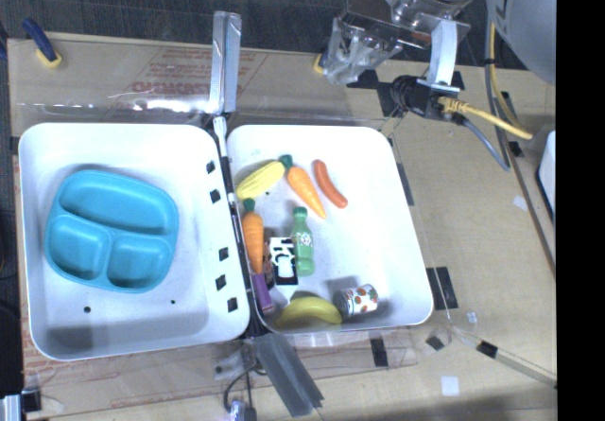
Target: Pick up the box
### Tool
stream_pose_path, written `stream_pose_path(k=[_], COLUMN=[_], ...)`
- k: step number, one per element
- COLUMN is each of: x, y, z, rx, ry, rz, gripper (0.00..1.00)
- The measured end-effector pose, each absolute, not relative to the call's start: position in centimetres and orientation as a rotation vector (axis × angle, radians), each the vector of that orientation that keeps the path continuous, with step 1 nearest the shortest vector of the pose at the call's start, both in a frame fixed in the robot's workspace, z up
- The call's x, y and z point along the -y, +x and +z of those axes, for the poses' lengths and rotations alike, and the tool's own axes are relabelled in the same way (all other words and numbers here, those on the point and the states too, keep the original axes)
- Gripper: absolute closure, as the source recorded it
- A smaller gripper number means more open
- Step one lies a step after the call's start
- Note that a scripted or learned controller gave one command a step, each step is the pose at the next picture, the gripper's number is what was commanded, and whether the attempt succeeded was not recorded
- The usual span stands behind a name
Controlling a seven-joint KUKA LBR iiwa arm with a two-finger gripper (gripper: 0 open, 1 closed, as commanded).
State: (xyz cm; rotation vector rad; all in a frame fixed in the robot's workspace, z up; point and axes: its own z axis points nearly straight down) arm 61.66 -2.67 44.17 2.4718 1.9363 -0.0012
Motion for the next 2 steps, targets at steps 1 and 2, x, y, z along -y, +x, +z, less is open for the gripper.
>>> stream_pose_path(k=[1, 2], x=[-0.38, -0.81], y=[65.68, 65.68], z=[44.19, 44.18], rx=[-2.037, -2.052], ry=[2.39, 2.378], rz=[0.001, 0.0], gripper=[1.0, 1.0])
